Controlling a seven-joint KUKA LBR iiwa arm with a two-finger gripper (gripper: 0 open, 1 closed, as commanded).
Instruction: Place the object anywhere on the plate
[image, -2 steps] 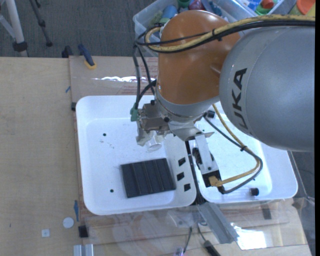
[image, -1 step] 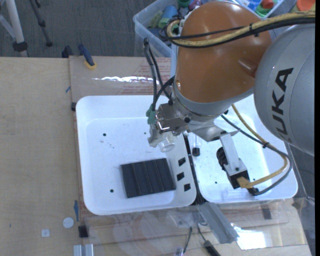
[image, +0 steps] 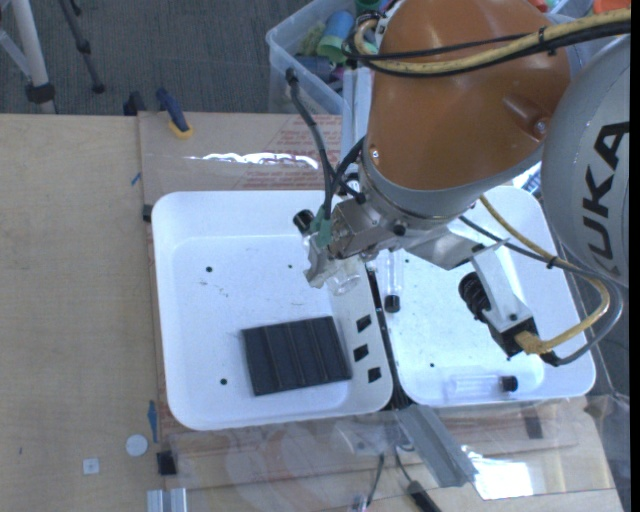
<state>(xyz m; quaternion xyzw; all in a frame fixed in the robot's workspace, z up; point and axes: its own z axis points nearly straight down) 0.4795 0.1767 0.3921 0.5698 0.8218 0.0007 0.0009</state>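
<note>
Left of the gripper, bare wooden counter (image: 70, 300). Below and left of it, flat dark ribbed rectangular plate (image: 296, 355) lying in the left shallow white bin (image: 190, 300). Gripper (image: 330, 265) hanging over that bin's right part, near the wall between the bins, above the plate and apart from it; whether apart or together, cannot tell. Just right of it, small clear tube with a black cap (image: 391, 285), upright, in the right white bin (image: 440, 340). Further down and right, another clear tube with black cap (image: 482, 383) lying flat.
</note>
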